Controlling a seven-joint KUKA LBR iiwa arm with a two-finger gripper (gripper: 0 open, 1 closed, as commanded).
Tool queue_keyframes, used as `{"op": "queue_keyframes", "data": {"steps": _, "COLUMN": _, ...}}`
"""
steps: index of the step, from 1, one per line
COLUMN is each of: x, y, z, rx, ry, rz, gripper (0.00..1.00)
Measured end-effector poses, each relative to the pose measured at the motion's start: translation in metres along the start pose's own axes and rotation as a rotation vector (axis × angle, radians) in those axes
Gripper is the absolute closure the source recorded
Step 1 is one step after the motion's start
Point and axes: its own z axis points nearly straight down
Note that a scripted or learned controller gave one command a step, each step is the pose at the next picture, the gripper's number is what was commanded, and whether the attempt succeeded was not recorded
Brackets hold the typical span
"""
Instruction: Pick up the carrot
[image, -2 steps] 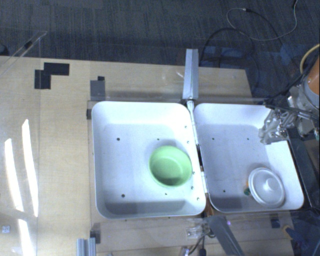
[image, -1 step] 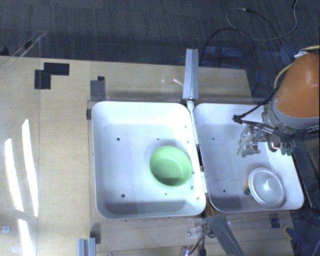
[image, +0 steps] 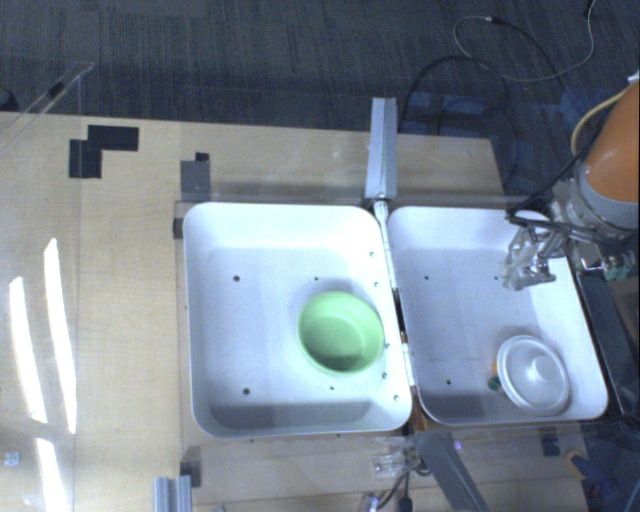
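Item 1, carrot: we log only a small orange-and-green speck, touching the left rim of the white bowl. It is too small for us to tell its shape or how it lies. It sits below the jaws in the view, slightly to their left and well apart from them.

Item 2, white bowl: round, near the front right corner of the right bin, almost straight below the jaws and apart from them.

Item 3, jaws: over the upper right part of the right bin, near its right wall. We cannot tell whether they stand wide or narrow, and we see nothing between them.

Item 4, arm: grey with an orange band, up and to the right of the jaws, coming in from the right edge.

Item 5, left bin: white, to the left of the jaws, touching the right bin along the middle.

Item 6, green bowl: upright in the left bin, left of the jaws and lower, near the shared wall.

Item 7, table: pale wood, under both bins, with black marks far to the left of the jaws.

Item 8, cables: on the dark floor above the jaws in the view.
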Motion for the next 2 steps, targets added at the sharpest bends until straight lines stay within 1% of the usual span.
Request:
{"op": "queue_keyframes", "data": {"steps": 1, "x": 0.034, "y": 0.002, "z": -0.061, "rx": 0.004, "ry": -0.010, "rz": -0.320, "gripper": 1.00}}
{"op": "queue_keyframes", "data": {"steps": 2, "x": 0.055, "y": -0.014, "z": -0.053, "rx": 0.005, "ry": -0.008, "rz": -0.604, "gripper": 1.00}}
